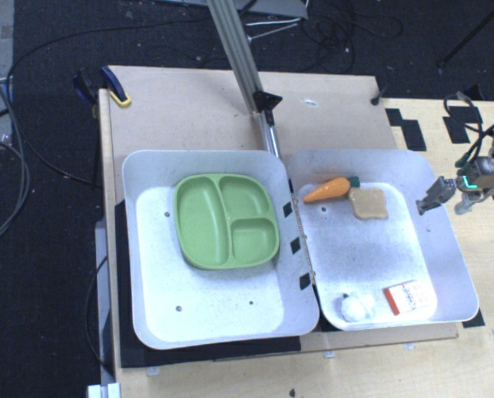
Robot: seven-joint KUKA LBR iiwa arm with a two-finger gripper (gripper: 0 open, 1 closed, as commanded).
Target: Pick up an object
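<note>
Right now, my readout from the remote station:
Gripper: I see the gripper (436,196) at the far right rim of the right bin (446,247), above the rim rather than inside; I cannot tell how its jaws stand.
Right bin, far side: an orange carrot (327,190) lies touching a tan bread slice (369,203) just to its right.
Right bin, near side: a white ball (355,308) sits beside a red and white carton (409,298) on its right.
Left bin: the left bin (152,305) holds a green divided plate (227,220) toward its far half.
Tabletop: both bins rest side by side on the pale tabletop (189,106), edges touching at the middle.
Pole: a grey pole (234,40) slants down to the bins' far junction.
</note>
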